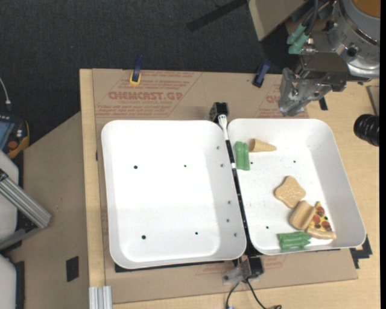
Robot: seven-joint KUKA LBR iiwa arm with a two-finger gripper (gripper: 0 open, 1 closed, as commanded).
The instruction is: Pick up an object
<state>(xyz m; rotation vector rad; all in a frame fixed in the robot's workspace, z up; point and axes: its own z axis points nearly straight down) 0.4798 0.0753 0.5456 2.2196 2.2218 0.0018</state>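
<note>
In the right bin point(338, 151), toy foods point(290, 191) lie scattered.

dark grey carpeted floor point(72, 36) beyond the counter. light wood counter point(54, 181) topped with a brown cardboard sheet point(175, 90) bearing red print. blue clamps at the sheet's far edge: one with yellow point(136, 72), one plain point(262, 72). aluminium rail point(21, 202) at left edge. cardboard box point(274, 15) at upper right. even, diffuse light.

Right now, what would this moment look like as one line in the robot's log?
phase: approach | claw: above right white bin's far rim, nothing held | toy food in right white bin untouched | left white bin: no action
</note>
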